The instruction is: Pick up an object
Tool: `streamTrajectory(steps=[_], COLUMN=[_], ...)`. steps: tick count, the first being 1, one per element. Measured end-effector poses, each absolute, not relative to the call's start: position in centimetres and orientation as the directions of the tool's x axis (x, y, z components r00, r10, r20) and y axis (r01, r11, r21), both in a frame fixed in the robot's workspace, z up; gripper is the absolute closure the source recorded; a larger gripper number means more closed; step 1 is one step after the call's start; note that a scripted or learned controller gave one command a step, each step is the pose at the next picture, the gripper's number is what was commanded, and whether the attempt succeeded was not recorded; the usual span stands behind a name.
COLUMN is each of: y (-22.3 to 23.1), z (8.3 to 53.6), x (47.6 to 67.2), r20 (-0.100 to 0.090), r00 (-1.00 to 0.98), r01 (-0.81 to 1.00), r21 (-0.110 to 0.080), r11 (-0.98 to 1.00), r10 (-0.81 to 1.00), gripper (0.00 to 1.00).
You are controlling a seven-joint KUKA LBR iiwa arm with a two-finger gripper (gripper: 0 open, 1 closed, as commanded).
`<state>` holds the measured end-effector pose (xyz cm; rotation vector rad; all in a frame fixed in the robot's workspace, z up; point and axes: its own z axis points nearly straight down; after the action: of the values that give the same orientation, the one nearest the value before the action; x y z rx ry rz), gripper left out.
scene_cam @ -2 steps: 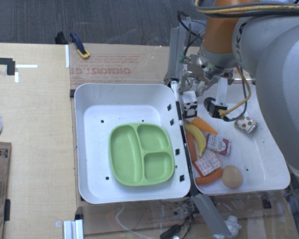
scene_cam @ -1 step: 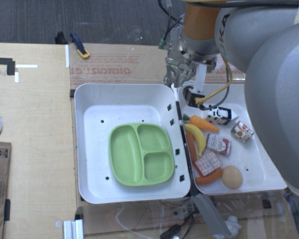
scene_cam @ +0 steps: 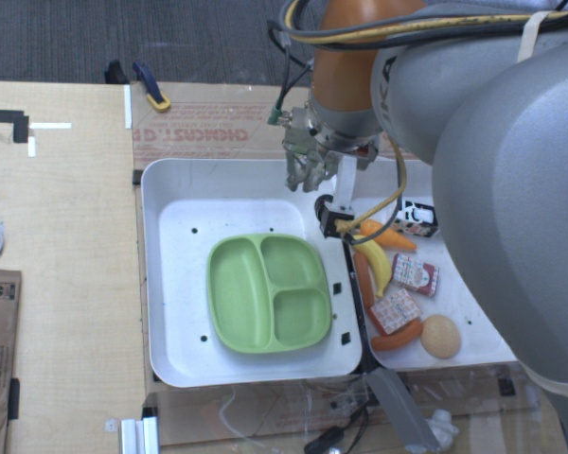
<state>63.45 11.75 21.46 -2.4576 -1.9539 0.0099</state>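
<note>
In the left bin (scene_cam: 166, 253), a pale-green three-compartment plate (scene_cam: 270, 293); gripper (scene_cam: 306, 183) state unclear

A divided plate (scene_cam: 268, 292) lies in the left bin (scene_cam: 170, 253), food (scene_cam: 395, 282) in the right.

Robotics lab: arm (scene_cam: 473, 112) over 2 white bins (scene_cam: 161, 253), taped bench (scene_cam: 57, 206).

Two white bins (scene_cam: 161, 253) — one green plate (scene_cam: 268, 292), one banana (scene_cam: 379, 265), one egg (scene_cam: 440, 336), two small packets (scene_cam: 415, 274) and maybe two orange carrots (scene_cam: 390, 238) — hard to tell.
</note>
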Motion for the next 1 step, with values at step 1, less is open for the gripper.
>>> streamTrajectory(steps=[1], y=[14.25], z=[9.12], x=[59.29], r20=[-0.005], r00=[0.440], r01=[0.898], r21=[-0.008], r11=[-0.440], r10=[0.898], gripper=[1.00])
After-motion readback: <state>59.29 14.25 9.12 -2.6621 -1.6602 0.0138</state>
